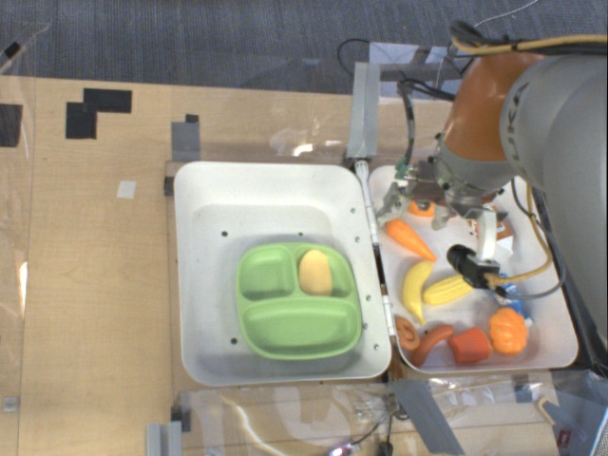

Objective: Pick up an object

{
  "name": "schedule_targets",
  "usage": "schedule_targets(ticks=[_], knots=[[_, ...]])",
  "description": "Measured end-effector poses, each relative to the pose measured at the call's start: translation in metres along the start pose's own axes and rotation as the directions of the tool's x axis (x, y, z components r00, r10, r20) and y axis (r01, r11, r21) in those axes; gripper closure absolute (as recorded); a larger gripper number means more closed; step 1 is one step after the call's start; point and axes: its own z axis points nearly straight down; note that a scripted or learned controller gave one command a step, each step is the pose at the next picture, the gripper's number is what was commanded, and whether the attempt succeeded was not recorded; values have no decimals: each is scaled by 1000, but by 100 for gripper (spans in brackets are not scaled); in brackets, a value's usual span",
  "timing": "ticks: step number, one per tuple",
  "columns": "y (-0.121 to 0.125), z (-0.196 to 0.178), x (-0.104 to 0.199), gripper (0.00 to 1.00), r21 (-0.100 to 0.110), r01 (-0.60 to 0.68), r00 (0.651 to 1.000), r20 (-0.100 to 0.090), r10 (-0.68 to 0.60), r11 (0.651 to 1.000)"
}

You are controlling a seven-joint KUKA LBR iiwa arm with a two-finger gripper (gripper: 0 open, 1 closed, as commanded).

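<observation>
My gripper (429,205) hangs over the far left part of the right bin (568,348), under the grey wrist with its orange band. A small orange piece (421,211) shows right at the gripper's tip; I cannot tell whether it is held. Just in front of it lies an orange carrot (410,237). Nearer the front are a yellow banana (415,291), a yellow corn cob (446,290), an orange pumpkin (508,331), a red block (469,346) and a reddish sausage (433,338).
The left bin (204,255) holds a green divided plate (285,326) with a pale yellow oval food (315,273) in its far right compartment. A metal divider (366,207) runs between the bins. The arm covers the right bin's far right side.
</observation>
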Motion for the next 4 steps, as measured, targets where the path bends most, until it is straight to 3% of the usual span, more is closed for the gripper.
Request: schedule_targets(ticks=[1, 2, 3, 4], knots=[[5, 38, -67, 0, 1, 5, 1000, 1, -5, 1000], [1, 96, -79, 0, -8, 129, 992, 0, -129, 992], [3, 84, -76, 100, -13, 132, 991, -2, -132, 991], [61, -1, -18, 100, -2, -13, 1000, 0, 13, 1000]])
